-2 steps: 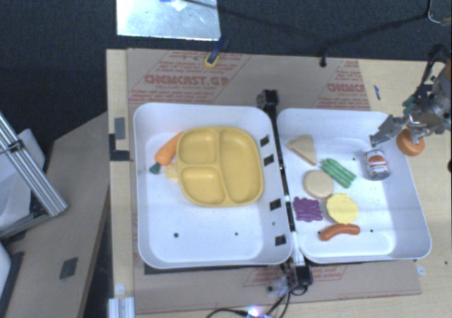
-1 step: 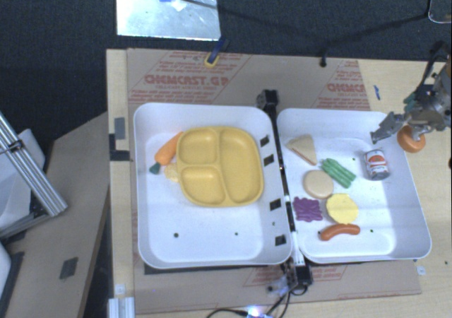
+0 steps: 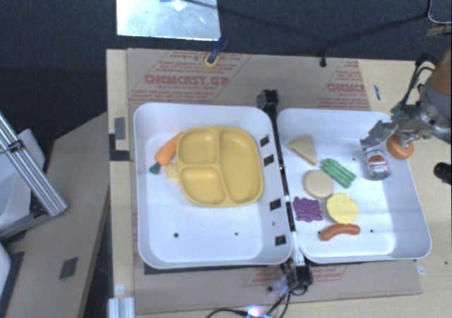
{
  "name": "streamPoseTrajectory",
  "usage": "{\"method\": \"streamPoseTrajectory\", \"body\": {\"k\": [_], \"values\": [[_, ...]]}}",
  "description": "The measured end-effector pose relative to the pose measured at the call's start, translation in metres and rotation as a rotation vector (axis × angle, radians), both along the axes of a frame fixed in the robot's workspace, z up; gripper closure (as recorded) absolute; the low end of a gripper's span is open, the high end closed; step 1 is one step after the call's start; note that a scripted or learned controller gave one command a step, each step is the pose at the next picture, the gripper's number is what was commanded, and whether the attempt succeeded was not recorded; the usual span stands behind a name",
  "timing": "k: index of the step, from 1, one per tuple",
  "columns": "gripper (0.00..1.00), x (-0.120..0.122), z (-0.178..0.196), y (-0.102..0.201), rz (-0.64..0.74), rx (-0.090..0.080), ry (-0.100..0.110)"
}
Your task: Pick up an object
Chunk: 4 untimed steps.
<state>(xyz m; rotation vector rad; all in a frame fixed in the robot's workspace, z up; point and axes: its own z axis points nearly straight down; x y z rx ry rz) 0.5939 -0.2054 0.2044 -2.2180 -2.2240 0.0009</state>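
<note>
- Nearest the camera, in the right white bin [image 3: 406,239], a red-orange toy sausage [image 3: 339,232] lies close to the front wall.
- Just behind it sit a flat yellow round piece [image 3: 342,207] and a small purple toy bunch of grapes [image 3: 306,208], side by side.
- Farther back are a tan round cookie-like disc [image 3: 318,184], a green ribbed toy pod [image 3: 338,172] and a pale wedge shaped like a sandwich slice [image 3: 303,147].
- A small can with a red and white label [image 3: 377,164] stands near the bin's right side, with an orange round piece [image 3: 400,147] just beyond it at the rim.
- The grey two-finger gripper [image 3: 374,141] hangs directly above the can; its tips are blurred against the can's top, so I cannot tell whether the claw is wide or narrow, nor whether it touches the can.
- In the left white bin [image 3: 152,239], a yellow three-compartment plastic plate [image 3: 215,166] lies centred, with an orange toy carrot [image 3: 167,149] against its left edge.
</note>
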Motion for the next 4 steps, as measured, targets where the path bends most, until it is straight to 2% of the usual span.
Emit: {"method": "streamPoseTrajectory", "body": {"k": [1, 2, 3, 4], "values": [[0.0, -0.001, -0.062, 0.0, -0.001, 0.001, 0.0], [0.0, 0.002, -0.068, -0.001, 0.0, -0.005, -0.014], [1.0, 0.003, -0.057, -0.003, 0.0, -0.009, -0.018], [1.0, 0.004, -0.012, 0.002, 0.002, -0.001, -0.007]]}}
